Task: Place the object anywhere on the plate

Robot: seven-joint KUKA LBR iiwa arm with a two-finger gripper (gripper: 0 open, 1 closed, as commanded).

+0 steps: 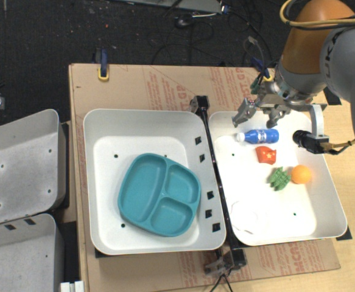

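Observation:
A teal plate (159,194) with three compartments lies in the left bin (104,132). In the right bin (323,218) lie a small blue bottle (259,137) with a white cap, on its side, a red strawberry-like piece (266,156), a green leafy piece (279,179) and an orange ball (301,174). My gripper (259,115) hangs over the far end of the right bin, just above and behind the blue bottle. Its fingers are spread apart and nothing is between them.
A black divider strip (212,163) runs between the two bins. A white bin lid (19,163) lies off the bench at the left. A yellow clamp (103,72) sits at the bench's far left corner. Cables lie on the dark floor behind.

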